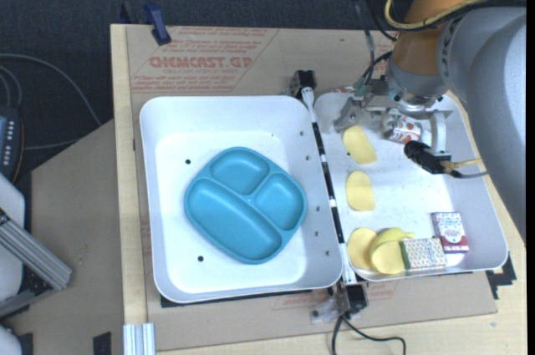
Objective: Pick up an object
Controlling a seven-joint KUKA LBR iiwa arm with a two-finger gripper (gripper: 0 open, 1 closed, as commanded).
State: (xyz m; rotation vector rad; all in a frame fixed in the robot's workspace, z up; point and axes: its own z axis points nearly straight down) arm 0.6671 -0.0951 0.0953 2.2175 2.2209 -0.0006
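Objects: pale yellow oval pieces (360,144) (360,190) and small printed cartons (449,230) lie in right white bin (481,203)
Left white bin (159,178): holds blue divided plastic plate (243,203)
Gripper (403,126): low over right bin's far end, beside upper yellow piece; finger spread cannot be told; grasp not discernible

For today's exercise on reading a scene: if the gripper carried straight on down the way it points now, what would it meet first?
Probably the small red-and-white packet directly beneath the gripper, with the right bin's floor under it. Depth is hard to judge from this slanted view.
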